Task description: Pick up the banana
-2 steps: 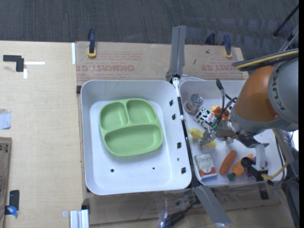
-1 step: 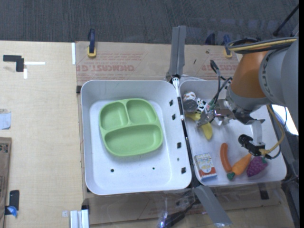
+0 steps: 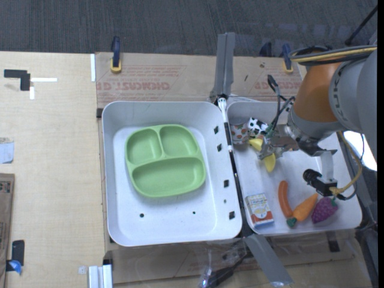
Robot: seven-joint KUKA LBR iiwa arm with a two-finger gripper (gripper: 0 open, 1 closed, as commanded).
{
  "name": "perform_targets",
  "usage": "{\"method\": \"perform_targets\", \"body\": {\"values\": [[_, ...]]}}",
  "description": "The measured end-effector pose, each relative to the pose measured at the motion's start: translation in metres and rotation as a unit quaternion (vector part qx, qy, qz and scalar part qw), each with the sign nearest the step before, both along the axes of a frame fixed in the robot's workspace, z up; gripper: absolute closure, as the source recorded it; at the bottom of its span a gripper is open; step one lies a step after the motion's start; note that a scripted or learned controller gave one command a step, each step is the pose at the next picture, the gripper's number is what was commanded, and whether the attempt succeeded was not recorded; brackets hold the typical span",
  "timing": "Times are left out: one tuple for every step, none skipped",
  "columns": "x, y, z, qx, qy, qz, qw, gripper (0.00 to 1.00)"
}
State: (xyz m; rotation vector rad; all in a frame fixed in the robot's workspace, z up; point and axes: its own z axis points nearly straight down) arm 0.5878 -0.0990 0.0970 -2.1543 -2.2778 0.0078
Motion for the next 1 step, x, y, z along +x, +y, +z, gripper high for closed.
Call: {"method": "perform_targets", "body": {"values": [[0.0348, 0.0354, 0.093, -0.0012, -0.003, 0.002, 1.0, 1.0]]}}
